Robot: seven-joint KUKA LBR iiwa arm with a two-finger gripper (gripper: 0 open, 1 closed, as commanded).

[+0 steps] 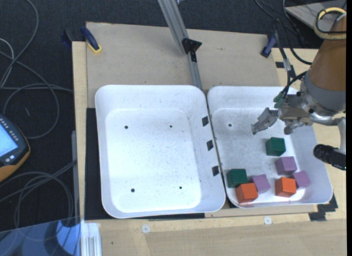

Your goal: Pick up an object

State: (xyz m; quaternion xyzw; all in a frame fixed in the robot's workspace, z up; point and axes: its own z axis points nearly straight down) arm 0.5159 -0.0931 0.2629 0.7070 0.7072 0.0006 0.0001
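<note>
The right bin (242, 103) holds several small blocks. A green block (275, 146) lies near its middle. Along the front are a dark green block (237, 177), two orange blocks (247, 192) (285, 186) and three purple blocks (260, 183) (286, 164) (301, 179). My gripper (276, 125) hangs over the right bin, just behind the green block, and stands open. One finger (263, 121) points left and nothing shows between the two.
The left bin (110, 98) sits beside the right one, with black clips (209, 145) along the shared wall. A metal pole (176, 21) slants in from the back. Blue clamps (91, 40) (269, 44) grip the board's rear edge. Cables lie on the floor at left.
</note>
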